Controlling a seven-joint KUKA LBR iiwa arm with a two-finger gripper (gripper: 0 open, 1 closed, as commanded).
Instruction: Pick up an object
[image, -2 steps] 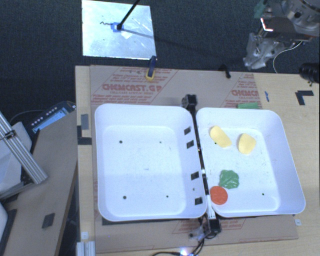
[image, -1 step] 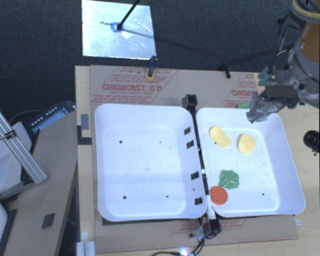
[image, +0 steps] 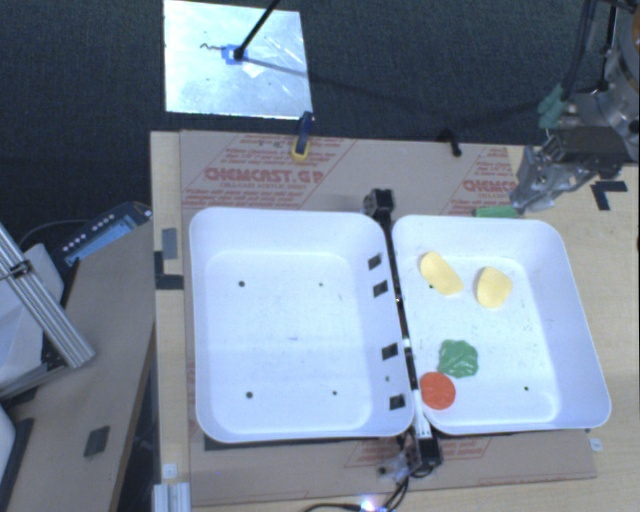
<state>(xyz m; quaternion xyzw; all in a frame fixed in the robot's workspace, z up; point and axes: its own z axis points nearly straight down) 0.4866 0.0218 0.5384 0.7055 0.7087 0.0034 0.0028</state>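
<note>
Camera view: end effector hangs over far rim of right bin, nothing seen between fingers; can't tell if apart or together. Candidates lie nearer the camera and left of it: two yellow pieces, green piece, red disc. Judging by this, no pick made yet; descent, grasp, lift all left.
</note>
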